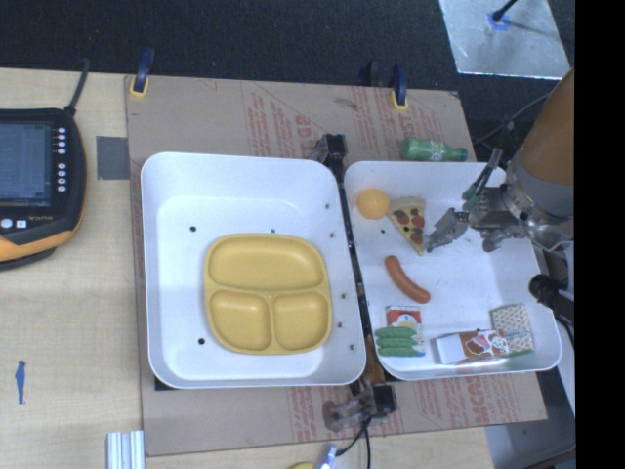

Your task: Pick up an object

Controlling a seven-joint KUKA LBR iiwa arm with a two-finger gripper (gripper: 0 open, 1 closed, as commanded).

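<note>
Two white bins side by side on a brown board: left bin, right bin.

Left bin: one yellow divided tray, three compartments, one long across the top and two below, lying flat near the middle.

Right bin, seven items counted:
- One orange ball, upper left corner, just beside the pizza.
- One pizza slice, toy, tip pointing down and to the right.
- One sausage, red, lying at a slant near the middle of the bin floor, apart from the rest.
- One small red-and-white carton, directly above the green pods and touching them.
- One bundle of green pods, at the lower left edge.
- One flat printed packet, along the bottom wall.
- One patterned square packet, at the lower right corner, touching the printed packet.

Outside the bins: one green bottle lying on its side on the board just above the right bin; one handheld control pendant at the far left of the bench; two clamps at the board's top edge.

Gripper over the upper part of the right bin, just right of the pizza slice. Fingers spread, nothing between them. No item lifted; all seven resting on the bin floor.
</note>
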